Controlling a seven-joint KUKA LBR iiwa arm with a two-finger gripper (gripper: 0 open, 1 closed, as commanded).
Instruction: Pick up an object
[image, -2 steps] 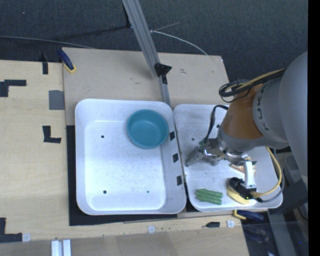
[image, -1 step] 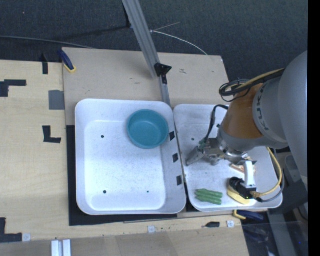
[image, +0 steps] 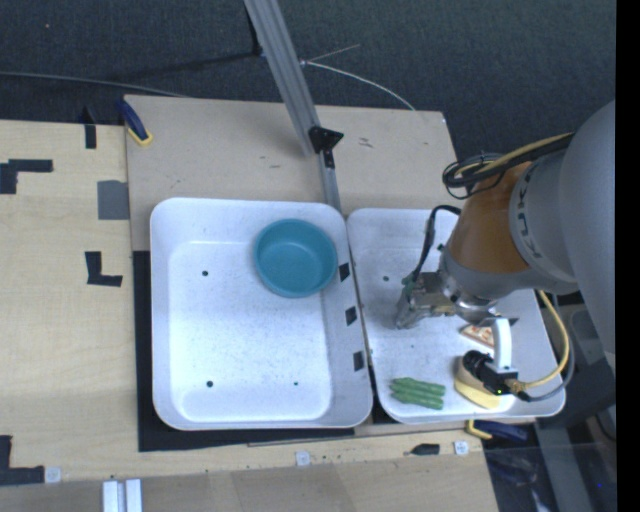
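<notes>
My gripper (image: 407, 314) hangs low over the middle of the right bin (image: 385, 235), pointing down toward the bin floor, with nothing visibly held. A green bundle like bean pods (image: 417, 392) lies at the near edge of that bin, below the gripper and apart from it. A small orange-and-white wedge (image: 477, 332) lies just right of the gripper, partly hidden by the wrist. A blue bowl (image: 295, 257) stands upright in the far right corner of the left bin (image: 200, 330).
The ridge where the two bins meet (image: 355, 310) runs just left of the gripper. A slanted metal pole (image: 290, 75) stands behind the bins. The grey and orange arm (image: 520, 225) covers the right bin's right side.
</notes>
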